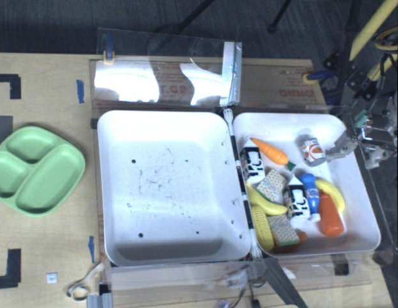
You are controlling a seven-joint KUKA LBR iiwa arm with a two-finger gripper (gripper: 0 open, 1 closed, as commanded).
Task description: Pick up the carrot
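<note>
Clutter is filling the right-hand shallow white bin (369, 236): nearest the camera an orange plastic bottle (331, 215) is lying beside a curved yellow banana (266, 202), with a blue-capped item between them. Farther back, the tapered orange carrot with a green tip (270, 151) is resting on the bin floor, untouched. Farther still, at the bin's right rim, the grey two-finger gripper (343, 145) is hovering well apart from it; how wide it stands cannot be told. Nothing is being held, so the whole pick is remaining to do.
</note>
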